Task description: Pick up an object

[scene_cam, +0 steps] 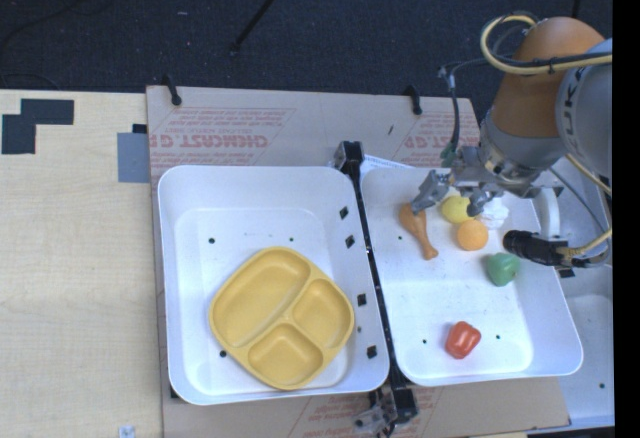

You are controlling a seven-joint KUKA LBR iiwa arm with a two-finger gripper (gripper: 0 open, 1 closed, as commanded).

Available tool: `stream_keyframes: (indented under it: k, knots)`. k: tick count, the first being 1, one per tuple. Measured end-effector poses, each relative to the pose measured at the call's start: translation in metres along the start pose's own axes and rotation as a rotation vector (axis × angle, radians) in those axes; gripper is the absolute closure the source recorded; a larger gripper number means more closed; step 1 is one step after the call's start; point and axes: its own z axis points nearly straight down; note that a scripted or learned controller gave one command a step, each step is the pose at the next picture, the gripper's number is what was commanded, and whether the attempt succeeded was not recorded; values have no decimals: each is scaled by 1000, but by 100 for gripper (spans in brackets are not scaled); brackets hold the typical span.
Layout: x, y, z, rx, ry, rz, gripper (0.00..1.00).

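Yellow lemon [455, 209] sits between the spread fingers of the claw [456, 194], in the right bin [545, 346].

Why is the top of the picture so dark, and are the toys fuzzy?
In the camera view, the floor behind the bench is unlit, while the white bins glow bright. The yellow tray and red pepper look fairly sharp; the gripper is a bit soft.

Two bins side by side on the counter [70, 266]. Left bin [185, 196] has a tray [282, 317]. Right bin [560, 346] has a carrot [419, 231], lemon [455, 209] and orange [472, 235] at the back, two peppers [502, 268] [462, 339] nearer the front.
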Motion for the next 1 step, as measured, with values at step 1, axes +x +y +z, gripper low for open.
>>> stream_keyframes:
  k: [1]
  knots:
    - [0, 3, -9, -15, -2, -2, 0]
